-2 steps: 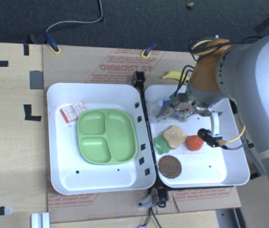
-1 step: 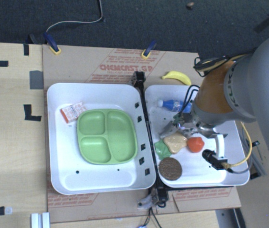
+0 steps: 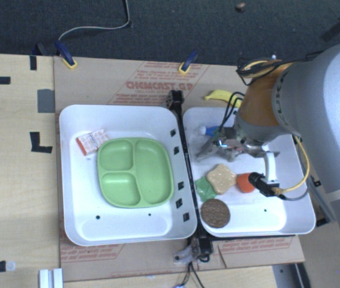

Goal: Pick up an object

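My gripper (image 3: 213, 147) hangs low over the back left part of the right bin (image 3: 289, 218), its metal fingers pointing left toward the bin's divider. Just in front of it lie a tan toast-shaped piece (image 3: 221, 179), a green item (image 3: 204, 188), a red-orange item (image 3: 244, 184) and a brown round cookie (image 3: 215, 212). A small blue and white thing (image 3: 207, 130) sits behind the gripper. Nothing shows clearly between the fingers.
The left bin (image 3: 74, 161) bears a green divided plate (image 3: 135, 172) and a small red and white packet (image 3: 91, 141). A yellow piece (image 3: 219, 95) lies on the cardboard behind the right bin. A black clip (image 3: 175, 98) sits on the divider between the bins.
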`<state>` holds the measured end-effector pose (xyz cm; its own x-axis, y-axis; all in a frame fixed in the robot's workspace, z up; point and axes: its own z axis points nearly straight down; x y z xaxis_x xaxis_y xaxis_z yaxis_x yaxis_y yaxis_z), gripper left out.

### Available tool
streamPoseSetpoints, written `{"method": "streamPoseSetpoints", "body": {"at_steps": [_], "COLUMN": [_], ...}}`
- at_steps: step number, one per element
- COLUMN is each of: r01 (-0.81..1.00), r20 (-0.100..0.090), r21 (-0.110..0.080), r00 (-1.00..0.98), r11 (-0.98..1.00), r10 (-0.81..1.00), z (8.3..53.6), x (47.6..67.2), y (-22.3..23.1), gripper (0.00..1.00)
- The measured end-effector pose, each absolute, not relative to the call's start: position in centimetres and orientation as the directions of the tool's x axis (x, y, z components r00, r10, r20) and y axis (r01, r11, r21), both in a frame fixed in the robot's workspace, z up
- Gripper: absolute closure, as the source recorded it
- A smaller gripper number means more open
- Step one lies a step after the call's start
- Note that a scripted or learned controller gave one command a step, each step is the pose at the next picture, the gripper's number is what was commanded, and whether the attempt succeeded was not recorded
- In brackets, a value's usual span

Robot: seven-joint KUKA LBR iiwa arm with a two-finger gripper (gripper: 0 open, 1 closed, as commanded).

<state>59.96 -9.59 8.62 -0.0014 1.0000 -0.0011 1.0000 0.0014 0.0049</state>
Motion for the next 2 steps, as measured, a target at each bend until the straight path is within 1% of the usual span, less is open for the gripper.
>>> {"method": "streamPoseSetpoints", "body": {"at_steps": [1, 2], "r01": [1.000, 1.000], "r20": [-0.001, -0.001], "r21": [0.003, 0.000], "r00": [0.000, 0.001], "r11": [0.000, -0.001], "r10": [1.000, 1.000], "z": [8.6, 10.7], "x": [52.2, 55.4], "y": [-9.5, -14.5], "gripper": [0.00, 0.00]}}
